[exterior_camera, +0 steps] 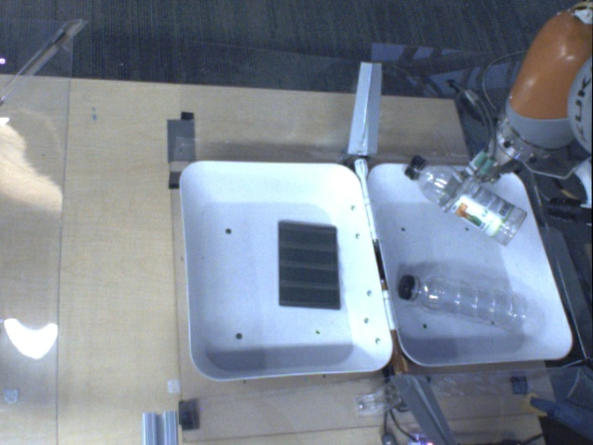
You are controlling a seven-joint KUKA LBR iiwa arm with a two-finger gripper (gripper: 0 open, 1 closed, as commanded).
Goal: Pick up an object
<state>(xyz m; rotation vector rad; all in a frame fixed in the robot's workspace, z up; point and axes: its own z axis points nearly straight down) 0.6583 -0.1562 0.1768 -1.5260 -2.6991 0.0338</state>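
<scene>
Clear glossy plastic bottles (465, 299), matt white plastic bins (213, 248), dark ribbed pad (309, 264), pale wood bench (102, 276)

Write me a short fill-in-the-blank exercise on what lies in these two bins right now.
1. The dark ribbed rectangular block lies in the ____ bin.
2. The right bin holds ____ clear plastic bottles.
3. The lower bottle has a ____ cap.
4. The bottle with the label lies right below the ____.

Missing words: left; two; black; gripper
</scene>
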